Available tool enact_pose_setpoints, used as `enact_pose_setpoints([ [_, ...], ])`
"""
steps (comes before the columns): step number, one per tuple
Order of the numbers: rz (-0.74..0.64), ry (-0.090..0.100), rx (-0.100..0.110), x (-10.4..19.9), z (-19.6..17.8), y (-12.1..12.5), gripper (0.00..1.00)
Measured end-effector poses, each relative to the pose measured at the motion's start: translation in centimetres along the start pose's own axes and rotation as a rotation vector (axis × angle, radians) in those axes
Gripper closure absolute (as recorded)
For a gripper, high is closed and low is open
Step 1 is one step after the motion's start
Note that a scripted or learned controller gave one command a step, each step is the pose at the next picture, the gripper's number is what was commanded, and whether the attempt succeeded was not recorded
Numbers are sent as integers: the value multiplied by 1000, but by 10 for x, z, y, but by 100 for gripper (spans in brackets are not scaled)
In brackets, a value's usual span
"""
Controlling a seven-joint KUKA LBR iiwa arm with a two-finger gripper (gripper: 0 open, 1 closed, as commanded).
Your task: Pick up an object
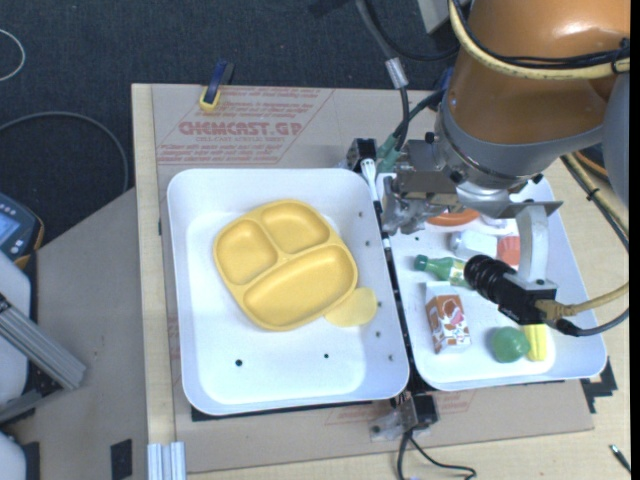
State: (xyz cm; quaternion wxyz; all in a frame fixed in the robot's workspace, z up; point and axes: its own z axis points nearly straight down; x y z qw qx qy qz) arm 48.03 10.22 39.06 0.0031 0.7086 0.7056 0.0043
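Robot pincer (420, 203) hangs low over the far left corner of the right shallow white bin (575, 353) — whether it is spread or pressed together cannot be told. Nearest pickable object, a small green plastic bottle (441, 265), lies just nearer the viewer, long axis left to right. Nearer still sits a brown-and-white snack packet (448, 322). The left bin (200, 348) holds a yellow divided plastic plate (284, 262).

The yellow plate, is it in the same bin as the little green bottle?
No. The yellow plate lies in the left bin, while the little green bottle lies in the right bin.
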Motion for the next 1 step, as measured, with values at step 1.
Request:
enact_pose_setpoints([
  [1,0,-4,21,-23,90,13,100],
])
